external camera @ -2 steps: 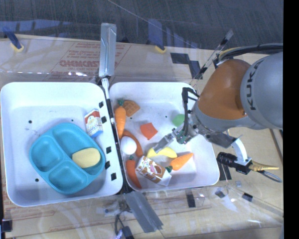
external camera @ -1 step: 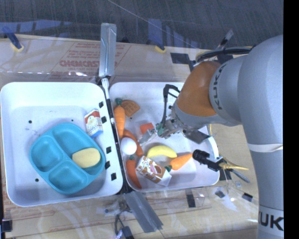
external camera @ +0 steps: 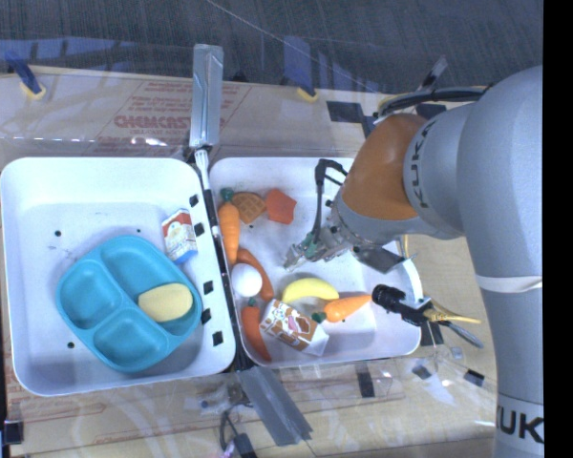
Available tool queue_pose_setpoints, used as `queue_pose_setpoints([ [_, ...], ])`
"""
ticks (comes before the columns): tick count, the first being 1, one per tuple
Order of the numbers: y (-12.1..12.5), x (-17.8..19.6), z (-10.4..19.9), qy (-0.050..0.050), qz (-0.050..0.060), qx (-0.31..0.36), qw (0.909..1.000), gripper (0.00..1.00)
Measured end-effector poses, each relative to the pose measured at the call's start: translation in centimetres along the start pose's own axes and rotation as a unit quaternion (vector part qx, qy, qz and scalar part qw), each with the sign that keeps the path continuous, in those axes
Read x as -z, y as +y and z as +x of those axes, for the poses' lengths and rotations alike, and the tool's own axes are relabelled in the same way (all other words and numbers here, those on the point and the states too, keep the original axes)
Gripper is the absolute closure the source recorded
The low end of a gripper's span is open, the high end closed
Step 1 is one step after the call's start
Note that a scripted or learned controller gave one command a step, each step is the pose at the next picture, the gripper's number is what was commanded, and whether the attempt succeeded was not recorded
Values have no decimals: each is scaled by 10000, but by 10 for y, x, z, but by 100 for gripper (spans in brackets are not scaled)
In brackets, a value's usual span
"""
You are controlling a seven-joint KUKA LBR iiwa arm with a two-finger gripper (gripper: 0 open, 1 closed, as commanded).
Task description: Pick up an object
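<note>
Just below jaws (external camera: 301,252), banana (external camera: 308,288) in right bin (external camera: 363,346), jaw gap unclear

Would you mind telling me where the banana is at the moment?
The banana lies in the right bin, toward its front, just below the hand. A white egg sits to its left and a small carrot touches its lower right.

Glossy plastic blue tray (external camera: 105,308); smooth white bins (external camera: 38,198); matt grey arm (external camera: 497,160)
</note>
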State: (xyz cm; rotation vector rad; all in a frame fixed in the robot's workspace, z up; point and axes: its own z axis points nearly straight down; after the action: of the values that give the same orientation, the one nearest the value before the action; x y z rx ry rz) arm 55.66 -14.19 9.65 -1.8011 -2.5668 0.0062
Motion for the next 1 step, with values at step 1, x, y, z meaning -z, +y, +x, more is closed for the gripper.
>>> queue_pose_setpoints([
  [1,0,0,0,0,1,1,10000,0],
])
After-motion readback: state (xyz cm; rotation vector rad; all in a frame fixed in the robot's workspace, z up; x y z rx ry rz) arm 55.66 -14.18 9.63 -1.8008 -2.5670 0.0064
